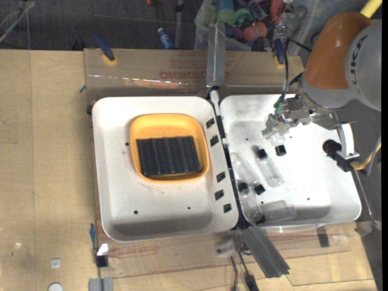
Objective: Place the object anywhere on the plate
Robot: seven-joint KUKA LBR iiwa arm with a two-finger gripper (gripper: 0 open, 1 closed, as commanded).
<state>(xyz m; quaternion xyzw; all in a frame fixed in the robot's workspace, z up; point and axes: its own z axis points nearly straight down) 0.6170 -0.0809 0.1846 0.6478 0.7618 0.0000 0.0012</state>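
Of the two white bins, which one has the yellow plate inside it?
The left bin. It holds the yellow plate, which has a dark ridged insert. The right bin has the gripper above it instead.

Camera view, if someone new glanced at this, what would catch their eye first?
Most likely the yellow plate in the left bin, bright against the white, with a dark ribbed slab lying on it. Next, the arm's orange band at upper right, with the hand hanging over the right bin, where clear and black bits lie scattered.
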